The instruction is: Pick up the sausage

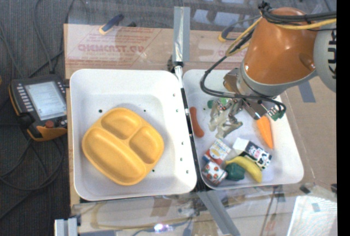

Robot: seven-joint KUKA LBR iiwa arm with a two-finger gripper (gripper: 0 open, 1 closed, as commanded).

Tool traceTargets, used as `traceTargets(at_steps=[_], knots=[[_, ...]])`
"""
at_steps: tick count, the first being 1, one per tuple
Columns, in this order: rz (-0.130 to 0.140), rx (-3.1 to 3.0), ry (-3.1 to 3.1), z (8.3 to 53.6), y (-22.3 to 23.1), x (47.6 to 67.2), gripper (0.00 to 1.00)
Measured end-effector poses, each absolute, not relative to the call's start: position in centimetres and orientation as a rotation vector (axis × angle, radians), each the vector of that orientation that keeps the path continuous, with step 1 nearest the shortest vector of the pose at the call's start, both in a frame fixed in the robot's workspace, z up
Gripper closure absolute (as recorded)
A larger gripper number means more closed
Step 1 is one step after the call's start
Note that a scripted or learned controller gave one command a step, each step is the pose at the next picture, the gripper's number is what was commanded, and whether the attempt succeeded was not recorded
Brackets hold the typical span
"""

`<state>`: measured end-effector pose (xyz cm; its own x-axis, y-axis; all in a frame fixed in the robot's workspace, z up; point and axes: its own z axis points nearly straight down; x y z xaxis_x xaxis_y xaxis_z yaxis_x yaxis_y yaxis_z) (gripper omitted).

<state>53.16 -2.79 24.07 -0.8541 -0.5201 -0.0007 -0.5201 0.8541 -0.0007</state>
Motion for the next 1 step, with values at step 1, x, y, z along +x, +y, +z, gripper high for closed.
traceTargets(at_steps=[1], knots=[[0.000, -1.238, 2.888, 21.12, -1.25, 49.75, 1.00]])
